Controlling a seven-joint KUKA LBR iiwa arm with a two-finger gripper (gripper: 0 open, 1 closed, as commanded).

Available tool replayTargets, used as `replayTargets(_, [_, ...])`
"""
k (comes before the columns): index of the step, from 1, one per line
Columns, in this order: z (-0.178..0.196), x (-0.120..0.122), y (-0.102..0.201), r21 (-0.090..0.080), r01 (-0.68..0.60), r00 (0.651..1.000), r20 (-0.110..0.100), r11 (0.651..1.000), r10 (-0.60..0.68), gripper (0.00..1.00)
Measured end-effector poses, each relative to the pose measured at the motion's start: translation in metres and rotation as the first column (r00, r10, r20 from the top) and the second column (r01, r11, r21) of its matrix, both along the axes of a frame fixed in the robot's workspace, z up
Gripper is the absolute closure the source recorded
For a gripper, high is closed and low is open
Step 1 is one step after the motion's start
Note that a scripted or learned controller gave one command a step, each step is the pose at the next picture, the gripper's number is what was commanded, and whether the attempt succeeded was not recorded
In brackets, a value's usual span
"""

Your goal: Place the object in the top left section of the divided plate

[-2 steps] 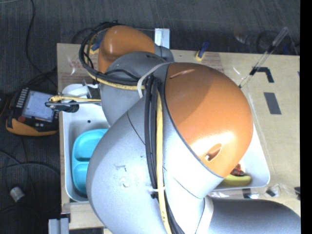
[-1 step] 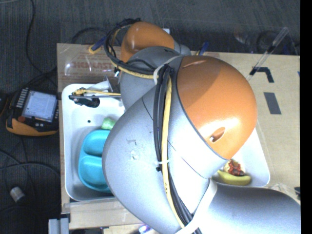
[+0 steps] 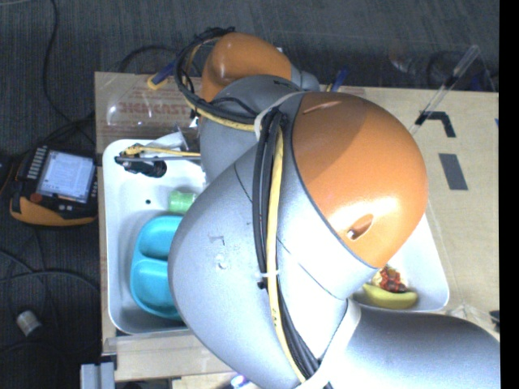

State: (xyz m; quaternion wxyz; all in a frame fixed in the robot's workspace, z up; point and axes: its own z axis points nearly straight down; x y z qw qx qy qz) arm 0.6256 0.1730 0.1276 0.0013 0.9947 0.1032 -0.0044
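Camera view, seen from above: blue divided plate (image 3: 154,270) lying low in left bin (image 3: 113,217), half under grey arm (image 3: 243,282), likely target green object (image 3: 183,199) just above it, grasp state impossible to tell.

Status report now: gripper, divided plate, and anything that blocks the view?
Arm covers most of both bins. Blue divided plate partly visible in left bin. Green object above plate. Yellow fruit in right bin.
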Motion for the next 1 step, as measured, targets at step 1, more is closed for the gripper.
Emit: replayTargets(1, [0.0174, 0.0339, 0.0601, 0.004, -0.017, 1.000, 0.001, 1.000, 0.017, 1.00])
